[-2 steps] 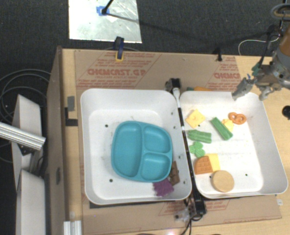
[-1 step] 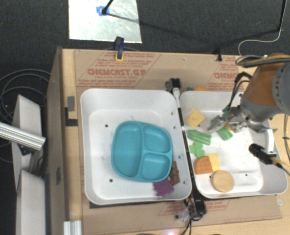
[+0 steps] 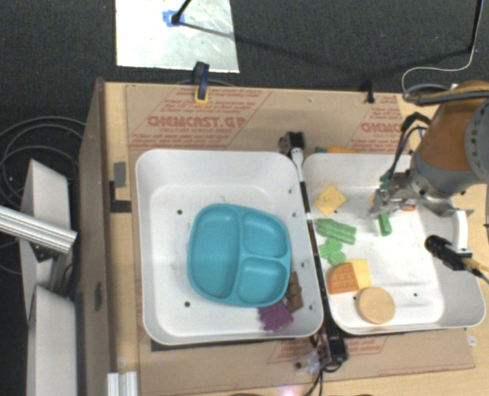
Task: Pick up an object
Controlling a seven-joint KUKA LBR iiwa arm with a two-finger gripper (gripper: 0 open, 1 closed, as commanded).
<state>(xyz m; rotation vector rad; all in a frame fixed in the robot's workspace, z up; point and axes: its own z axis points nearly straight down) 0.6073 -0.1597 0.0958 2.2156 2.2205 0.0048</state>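
The right bin [image 3: 463, 304] is the landmark: the arm [image 3: 458, 143] hangs over its upper half, gripper [image 3: 387, 209] low, fingers pinched on a green stick [image 3: 385, 223] that appears just clear of the floor. Judging by this, the grasp is made; lifting remains.

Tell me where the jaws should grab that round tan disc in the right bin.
Come straight down and pinch the disc across its rim, on its upper-right and lower-left sides. It lies flat, and the orange block crowds its upper left.
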